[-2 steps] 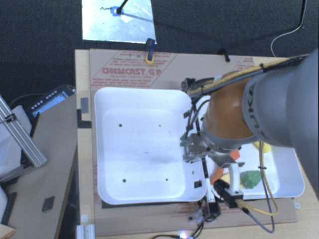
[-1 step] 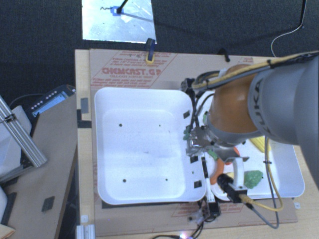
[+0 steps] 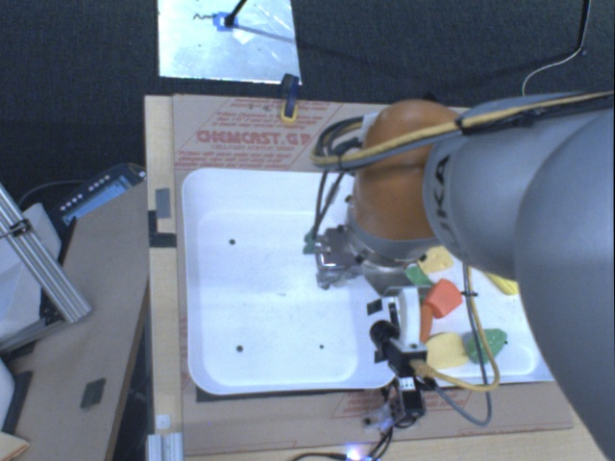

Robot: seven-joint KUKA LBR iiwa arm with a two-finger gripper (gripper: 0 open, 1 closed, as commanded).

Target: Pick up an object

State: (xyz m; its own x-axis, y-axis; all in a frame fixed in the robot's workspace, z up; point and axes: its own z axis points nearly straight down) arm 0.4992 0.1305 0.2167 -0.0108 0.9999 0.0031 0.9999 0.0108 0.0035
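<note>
A: Tool [image 3: 332, 257] hanging low beside the inner wall of the shallow white plastic bin on the left [image 3: 207, 257], under the orange wrist band [image 3: 399, 176]. Spread of the tool: cannot tell, hidden by the wrist from above.

B: Nothing visible clamped in it. Location of pickable items?

A: All to the right of the tool, in the neighbouring shallow white bin [image 3: 524, 363]. Nearest: small green block [image 3: 416, 276], just right of the tool, partly under the wrist. Beyond it, pale yellow rounded piece [image 3: 437, 258], then orange-red angular block [image 3: 443, 298]. Farther right and toward the near rim: soft-looking yellow lump [image 3: 448, 351] and dark green flat piece [image 3: 486, 340].

B: Handling guess?

A: Likely light plastic or foam toys; stiff enough for a pinch, probably a little slick. Orange-red block looks best: flat opposing faces, sitting apart from its neighbours. Grip across the short sides, mid-height.

B: Risks?

A: Loose yellow cable [image 3: 471, 377] draped close by; rounded pieces apt to squirt out sideways.
</note>
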